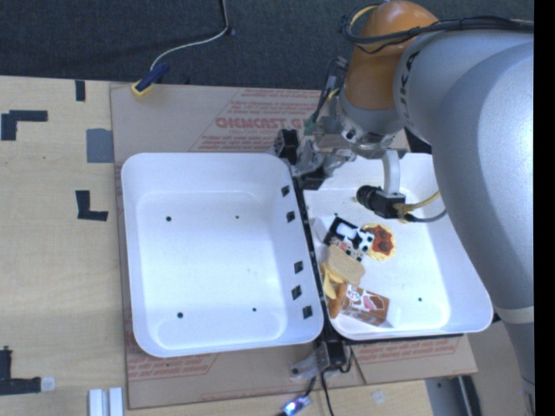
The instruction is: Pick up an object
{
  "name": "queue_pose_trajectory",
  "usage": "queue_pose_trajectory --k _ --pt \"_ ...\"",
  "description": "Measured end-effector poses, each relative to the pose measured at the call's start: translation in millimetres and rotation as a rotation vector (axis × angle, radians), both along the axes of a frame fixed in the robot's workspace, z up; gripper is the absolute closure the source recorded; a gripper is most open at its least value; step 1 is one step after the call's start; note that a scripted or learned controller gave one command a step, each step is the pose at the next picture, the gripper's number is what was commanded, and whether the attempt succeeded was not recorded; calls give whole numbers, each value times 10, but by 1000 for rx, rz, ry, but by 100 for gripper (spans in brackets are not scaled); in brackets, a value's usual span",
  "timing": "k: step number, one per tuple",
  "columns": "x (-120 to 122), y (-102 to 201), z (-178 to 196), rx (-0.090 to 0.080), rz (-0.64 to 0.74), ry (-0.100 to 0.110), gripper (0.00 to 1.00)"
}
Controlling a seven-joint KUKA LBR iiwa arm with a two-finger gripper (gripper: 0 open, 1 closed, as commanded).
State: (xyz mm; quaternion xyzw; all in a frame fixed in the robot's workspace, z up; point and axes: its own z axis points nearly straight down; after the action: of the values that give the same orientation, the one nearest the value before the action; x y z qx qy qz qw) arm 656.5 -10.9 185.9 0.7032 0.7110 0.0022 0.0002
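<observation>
Nearest the camera, the cardboard sheet [408, 358] is lying flat on the worktop [52, 258] under both bins. In my right bin [451, 306], a small heap of objects is sitting against the dividing wall: a brown packet [364, 306] is lying at the near end, a tan piece [342, 269] is resting just above it, a black-and-white item [343, 233] is lying beyond that, and a round red and yellow thing [380, 242] is touching the heap on its right side. The left bin [156, 189] is sitting just beside, its rim touching the right one. Farther back, my fingers [303, 159] are hanging over the far end of the shared wall, well apart from the heap; I cannot tell whether they are spread or closed, and I am seeing nothing between them. A yellow cable [186, 50] is trailing across the dark floor [87, 16] beyond.
</observation>
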Motion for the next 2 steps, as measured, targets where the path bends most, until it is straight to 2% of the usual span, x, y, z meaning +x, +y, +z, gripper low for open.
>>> queue_pose_trajectory --k 1,2 --pt "127 688 2631 0 -4 -15 100" --pt "116 604 3558 -3 -8 -7 100"
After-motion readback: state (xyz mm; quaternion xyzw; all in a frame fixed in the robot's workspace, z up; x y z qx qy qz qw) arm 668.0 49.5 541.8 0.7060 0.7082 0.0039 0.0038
